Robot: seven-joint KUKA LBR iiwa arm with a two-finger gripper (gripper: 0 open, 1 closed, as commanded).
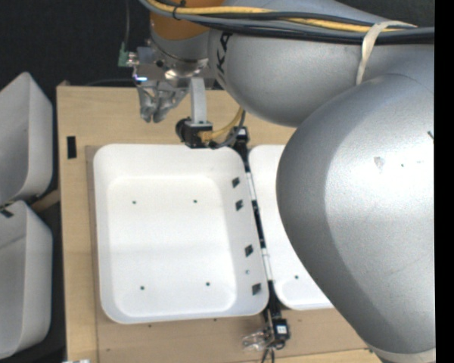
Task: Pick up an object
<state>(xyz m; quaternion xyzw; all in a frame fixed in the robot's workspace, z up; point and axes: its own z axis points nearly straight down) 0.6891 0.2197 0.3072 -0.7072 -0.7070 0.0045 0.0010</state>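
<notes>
Wooden bench [76, 225] of a light colour fills the middle of the frame, and around it the background is dark. On the bench sit two shallow white bins side by side. One bin, the left bin [166, 233], is in the centre of the frame; its floor shows only a few small dark dots. Beside it, the right bin [303, 297] is mostly covered by the arm, and only its lower left corner and a part of its upper edge are seen. Between the two bins runs a dark strip with small black clips [251, 225].

At the left edge of the frame stand two white rounded shapes [11, 203], one above the other; what they are I cannot tell.

Reaching in from the right is the grey arm [356, 203], very large in the frame, with the orange band [185, 6] at the top centre. Cables [287, 17] run along its upper part. Below the band, in the upper centre just above the top edge of the left bin, hangs the gripper [170, 104]. Whether its jaws are wide or narrow I cannot tell, because the metal parts are blurred together.

An object to pick up I cannot make out in either bin.
</notes>
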